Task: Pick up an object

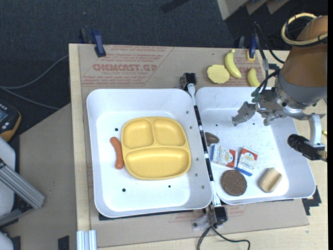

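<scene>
Objects for picking: in the right bin (pixel 291 191), along its near edge — two small printed cartons (pixel 222 155) (pixel 246 161) side by side, a dark round cookie (pixel 233 182) just in front of them, a tan bread roll (pixel 270 179) toward the near right corner, a small brown piece (pixel 210 138) against the left wall.
Claw (pixel 256 114): above the bare far half of the right bin, fingers spread apart, nothing between them, well apart from the objects.
Arm: grey, entering from the right.
Left bin (pixel 104 191): holds a yellow three-compartment tray (pixel 155 147) at its centre; an orange sausage (pixel 117 152) lies just beside the tray's left edge.
Surface (pixel 78 139): beyond the right bin's far edge lie two toy bananas (pixel 233 64) (pixel 253 77) and a yellow round piece (pixel 218 73).
Blue clamps (pixel 97 43) (pixel 252 47): on the surface's far edge.
</scene>
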Tool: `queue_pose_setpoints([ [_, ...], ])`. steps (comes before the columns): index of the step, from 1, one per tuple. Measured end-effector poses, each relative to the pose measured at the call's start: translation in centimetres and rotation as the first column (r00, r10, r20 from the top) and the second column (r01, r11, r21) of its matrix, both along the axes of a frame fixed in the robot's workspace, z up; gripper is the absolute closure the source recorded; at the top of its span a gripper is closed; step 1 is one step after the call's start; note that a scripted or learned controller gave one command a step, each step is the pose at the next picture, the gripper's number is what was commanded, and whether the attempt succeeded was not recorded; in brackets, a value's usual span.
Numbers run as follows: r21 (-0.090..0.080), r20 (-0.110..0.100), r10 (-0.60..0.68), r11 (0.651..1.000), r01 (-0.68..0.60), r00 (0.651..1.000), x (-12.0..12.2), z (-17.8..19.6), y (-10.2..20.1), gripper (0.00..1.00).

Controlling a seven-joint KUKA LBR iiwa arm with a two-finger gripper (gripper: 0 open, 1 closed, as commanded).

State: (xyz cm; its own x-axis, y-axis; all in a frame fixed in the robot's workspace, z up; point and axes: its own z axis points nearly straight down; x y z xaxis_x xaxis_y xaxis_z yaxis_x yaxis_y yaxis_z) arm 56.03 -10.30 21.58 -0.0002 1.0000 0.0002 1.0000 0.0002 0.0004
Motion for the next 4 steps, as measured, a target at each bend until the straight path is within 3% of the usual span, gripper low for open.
queue_pose_setpoints([
  [1,0.004,-0.015,-0.002,1.000,0.002,1.000,-5.9,-10.2,1.1,0.00],
  [2,0.004,0.002,-0.001,1.000,0.001,1.000,-5.2,-12.6,0.3,0.00],
  [3,-0.004,0.016,-0.001,1.000,0.001,1.000,-0.4,-12.4,-7.7,0.00],
  [4,-0.012,0.026,-0.001,1.000,0.002,1.000,-0.3,-11.1,-7.7,1.00],
])
